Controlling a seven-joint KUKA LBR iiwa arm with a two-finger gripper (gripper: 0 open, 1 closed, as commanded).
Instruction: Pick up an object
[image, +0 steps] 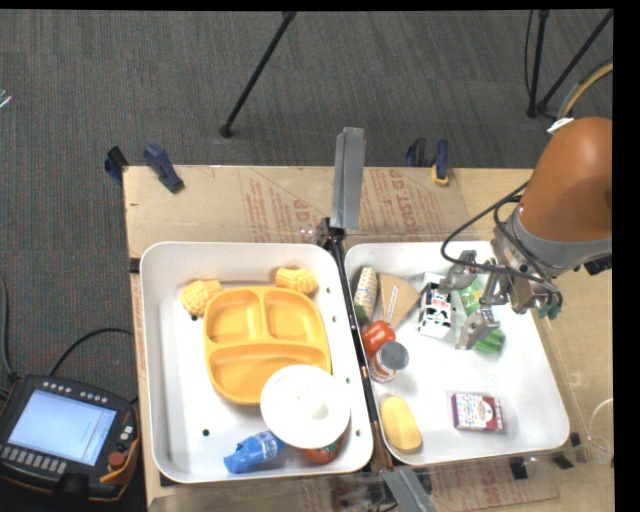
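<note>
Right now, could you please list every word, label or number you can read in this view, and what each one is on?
Bench board: red printed lettering, upside down and too faint to read.
Red card box: a pale label, too small to read.
Black-and-white carton: patterned print, with no legible words.
Can: label blurred, unreadable.
Pendant: lit screen, with no text that can be made out.

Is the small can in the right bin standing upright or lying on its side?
Lying on its side. The can shows its red wall stretched across the bin floor, and its round silver end faces sideways.
</note>
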